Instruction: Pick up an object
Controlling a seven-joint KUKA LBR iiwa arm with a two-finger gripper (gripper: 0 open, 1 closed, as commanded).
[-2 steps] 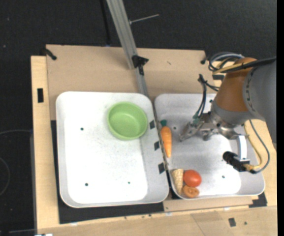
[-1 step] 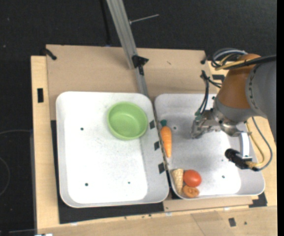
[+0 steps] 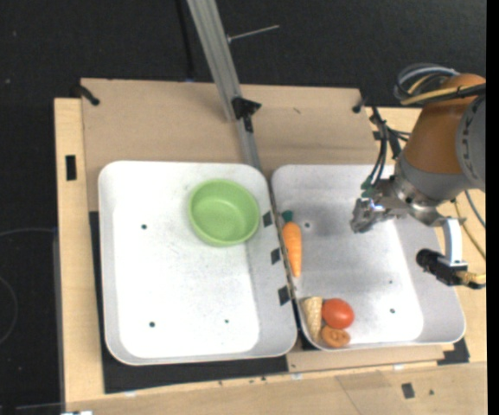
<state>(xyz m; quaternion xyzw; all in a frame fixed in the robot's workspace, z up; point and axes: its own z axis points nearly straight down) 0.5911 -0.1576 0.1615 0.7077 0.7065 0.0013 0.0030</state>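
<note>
Gripper (image 3: 363,215) hangs over the bare middle of the right bin (image 3: 405,318), with nothing seen in it

From where I stand the tip is small and dark, and I cannot tell how it is set. To my eye this is the approach step: no thing is picked yet. The likely targets lie along that bin's left wall and near corner: a carrot (image 3: 291,246) lengthwise against the wall, and a tomato (image 3: 338,312) packed in the corner, touching a pale piece (image 3: 312,313) and an orange bit (image 3: 335,337). The next move calls for a shift left and toward the near edge, then a descent. The carrot hugs the wall, so room on that side is tight; the tomato is crowded by its neighbours. A green bowl (image 3: 224,213) sits in the left bin (image 3: 145,318), with open floor all round it
</note>
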